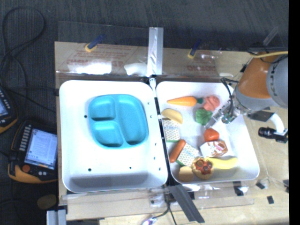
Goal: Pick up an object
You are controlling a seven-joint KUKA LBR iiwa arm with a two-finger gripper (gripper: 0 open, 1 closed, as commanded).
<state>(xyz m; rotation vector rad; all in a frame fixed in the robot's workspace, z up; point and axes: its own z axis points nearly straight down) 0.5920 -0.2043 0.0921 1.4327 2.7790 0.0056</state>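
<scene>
Dark carpet surrounds a wooden bench [70, 55] that carries two shallow white bins side by side. At about nine o'clock from the centre lies the left bin [70, 172], and it holds a blue divided tray [118, 120]. The right bin [248, 153], at about three o'clock, is full of toy food: an orange carrot [183, 101] and a pink piece [212, 101] near its twelve o'clock edge, a green piece [203, 116] just below them, a small banana [172, 115] at its ten o'clock side, a red tomato-like piece [211, 135] near the middle, a sausage [177, 150], a white packet [214, 148], and a long banana [225, 163] at six o'clock. The arm [262, 86] reaches in from three o'clock, and its gripper [224, 114] hangs low over the bin, just beside the green piece and above the red one. Nothing is visible between the fingers; whether they are wide or narrow I cannot tell, because they are small and blurred. I judge that the task is at the approach step, with no object lifted yet. The next move calls for going down exactly on one piece, probably the green or the red one, and closing without pushing the neighbours, which lie very near.
</scene>
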